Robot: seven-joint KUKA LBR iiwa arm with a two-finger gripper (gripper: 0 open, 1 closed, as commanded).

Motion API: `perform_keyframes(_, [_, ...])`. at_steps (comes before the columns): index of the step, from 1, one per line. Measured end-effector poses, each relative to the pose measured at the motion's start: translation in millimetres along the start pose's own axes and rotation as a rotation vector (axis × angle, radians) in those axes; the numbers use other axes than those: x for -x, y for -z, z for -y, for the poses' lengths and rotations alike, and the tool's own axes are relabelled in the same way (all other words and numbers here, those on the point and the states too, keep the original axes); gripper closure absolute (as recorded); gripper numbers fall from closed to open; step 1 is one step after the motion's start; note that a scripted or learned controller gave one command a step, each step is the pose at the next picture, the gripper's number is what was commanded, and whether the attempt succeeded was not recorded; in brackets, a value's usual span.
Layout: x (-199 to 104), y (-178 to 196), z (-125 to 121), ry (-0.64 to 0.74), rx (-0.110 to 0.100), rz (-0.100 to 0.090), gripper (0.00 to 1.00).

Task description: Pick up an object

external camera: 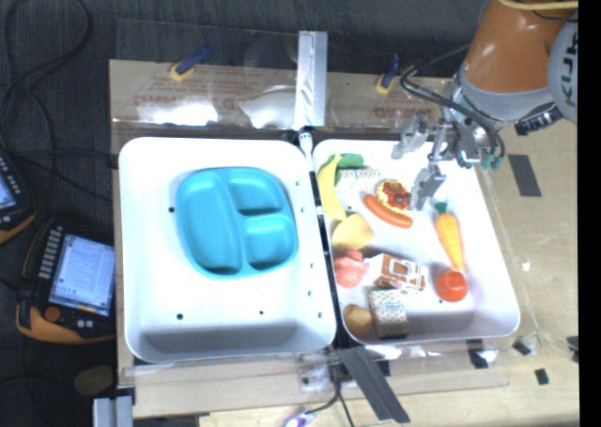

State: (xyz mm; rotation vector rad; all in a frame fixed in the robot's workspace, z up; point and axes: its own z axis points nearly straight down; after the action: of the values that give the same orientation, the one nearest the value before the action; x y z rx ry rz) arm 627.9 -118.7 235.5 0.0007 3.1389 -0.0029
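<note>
1. Plainly, the gripper is seen at the upper right of the frame, hanging over the right bin; whether it is released or clenched cannot be told, and nothing is seen held in it

2. No single object is named by the task, so the nearest candidates are judged: a hot dog lies just left of and below the gripper, and a carrot lies just below it, toward the bin's right side

3. Both appear to be toy food, so they are judged light, stiff and smooth, probably hollow plastic, hence slippery rather than fragile

4. The carrot is best taken across its thick upper half, since a tapered tip could be squeezed out of the grasp; bare floor is seen on both its sides

5. The hot dog is best taken across its middle, though a pizza slice is touching it on the upper side, so less room is left there

6. The banana stands against the wall between the bins and is judged awkward to reach

7. A blue tray is seen in the left bin, well apart from the gripper
</note>
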Motion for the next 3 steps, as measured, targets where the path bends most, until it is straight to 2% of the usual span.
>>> perform_keyframes(1, [-5,-113,-20,-0.322,-0.001,0.001,0.0])
perform_keyframes(2, [-32,-113,39,-0.332,-0.001,0.0,0.0])
perform_keyframes(3, [-55,-145,98,-0.48,0.001,0.009,0.0])
